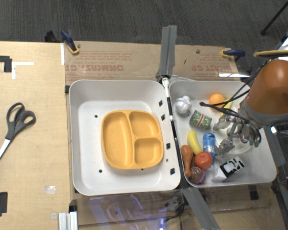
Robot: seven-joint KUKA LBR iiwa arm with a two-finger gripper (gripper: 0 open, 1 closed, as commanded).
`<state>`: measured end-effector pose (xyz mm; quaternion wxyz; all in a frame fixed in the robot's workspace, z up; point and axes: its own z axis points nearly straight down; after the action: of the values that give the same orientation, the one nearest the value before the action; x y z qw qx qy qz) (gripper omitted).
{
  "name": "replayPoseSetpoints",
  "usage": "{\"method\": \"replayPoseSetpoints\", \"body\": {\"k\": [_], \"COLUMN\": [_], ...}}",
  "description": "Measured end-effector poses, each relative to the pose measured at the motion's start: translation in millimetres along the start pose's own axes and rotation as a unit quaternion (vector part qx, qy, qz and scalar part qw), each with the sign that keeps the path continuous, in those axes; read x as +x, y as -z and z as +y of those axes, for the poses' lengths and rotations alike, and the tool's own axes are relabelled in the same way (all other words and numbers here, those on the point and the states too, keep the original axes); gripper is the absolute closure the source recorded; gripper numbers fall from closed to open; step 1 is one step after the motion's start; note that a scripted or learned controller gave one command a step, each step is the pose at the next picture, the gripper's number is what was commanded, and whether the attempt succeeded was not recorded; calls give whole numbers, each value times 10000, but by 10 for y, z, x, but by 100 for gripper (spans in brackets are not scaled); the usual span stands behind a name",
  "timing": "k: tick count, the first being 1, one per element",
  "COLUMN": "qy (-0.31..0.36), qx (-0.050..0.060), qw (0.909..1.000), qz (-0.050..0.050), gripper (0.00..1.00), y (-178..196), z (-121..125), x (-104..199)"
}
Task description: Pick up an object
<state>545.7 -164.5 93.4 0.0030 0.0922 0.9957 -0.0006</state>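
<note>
My gripper [222,136] hangs low over the right bin [259,174], open, with its fingers pointing left and nothing between them. Just left of it lie a blue bottle [209,142] and a yellow banana [194,141]. A green can [200,120] lies above those, with a crumpled foil ball [183,105] and an orange [216,99] further back. Toward the front lie a red tomato [203,160], an orange-brown carrot-like piece [186,157], a dark purple item [197,175] and a black-and-white object [232,166]. The arm's orange band [273,85] covers the bin's right side.
The left bin [81,128] holds a yellow divided plate [132,139]. Scissors [13,124] lie on the wooden bench at far left. Cardboard [115,63] runs behind both bins, with clamps at its corners.
</note>
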Motion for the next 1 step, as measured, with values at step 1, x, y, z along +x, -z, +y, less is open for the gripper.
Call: {"method": "replayPoseSetpoints", "body": {"k": [1], "qy": [-1010], "qx": [-3], "qw": [9949], "qz": [9], "gripper": [0], "y": [-5], "z": [106], "x": [92]}}
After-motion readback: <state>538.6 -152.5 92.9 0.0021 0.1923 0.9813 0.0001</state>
